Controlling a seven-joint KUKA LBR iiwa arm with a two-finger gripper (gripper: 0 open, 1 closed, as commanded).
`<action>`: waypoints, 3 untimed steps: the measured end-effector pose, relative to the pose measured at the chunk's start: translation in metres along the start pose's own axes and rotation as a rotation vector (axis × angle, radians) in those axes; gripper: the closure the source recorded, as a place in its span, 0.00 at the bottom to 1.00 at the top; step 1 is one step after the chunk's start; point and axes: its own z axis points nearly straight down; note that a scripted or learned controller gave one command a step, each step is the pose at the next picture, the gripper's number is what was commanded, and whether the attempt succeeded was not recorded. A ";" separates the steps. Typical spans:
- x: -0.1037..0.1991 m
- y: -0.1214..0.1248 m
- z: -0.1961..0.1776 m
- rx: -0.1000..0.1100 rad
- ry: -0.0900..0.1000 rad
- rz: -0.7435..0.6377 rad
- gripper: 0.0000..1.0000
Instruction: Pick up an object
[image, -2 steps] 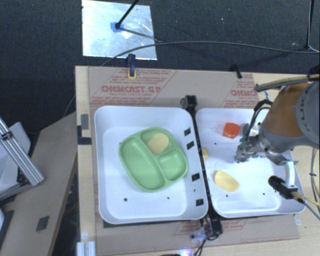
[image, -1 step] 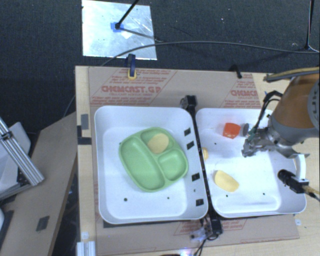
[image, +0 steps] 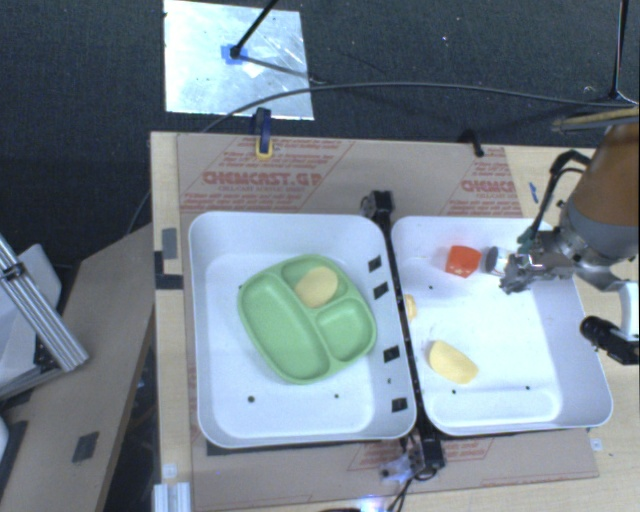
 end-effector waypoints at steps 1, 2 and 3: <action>0.000 0.002 -0.029 0.003 0.001 0.000 1.00; 0.058 0.012 -0.035 0.004 0.004 -0.006 1.00; 0.108 0.028 -0.042 0.004 0.004 -0.005 1.00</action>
